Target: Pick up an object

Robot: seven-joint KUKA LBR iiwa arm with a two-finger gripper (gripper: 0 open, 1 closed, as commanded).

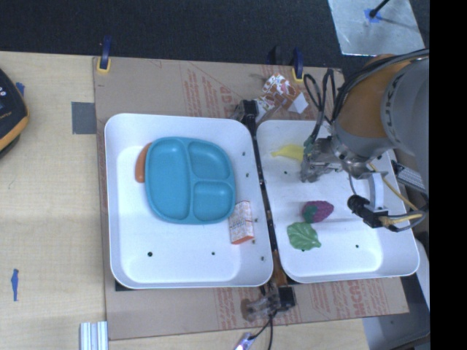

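My end effector (pixel 315 168) hangs low over the right bin (pixel 379 262), and I cannot tell its state from this view. A yellow piece (pixel 287 152) lies just beside it, toward the left bin (pixel 175 268). A purple object (pixel 318 211) sits near, below it in the view, with a green leafy thing (pixel 303 236) just beyond. Well apart, a blue divided plate (pixel 191 180) fills the left bin.

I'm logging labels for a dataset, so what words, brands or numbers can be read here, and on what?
None can be read for certain.
Cardboard sheet: red printing along its edges, too blurred to read.
Packet in the left bin: red and white print, too small to read.
Wrapper behind the right bin: patterned, no legible text.
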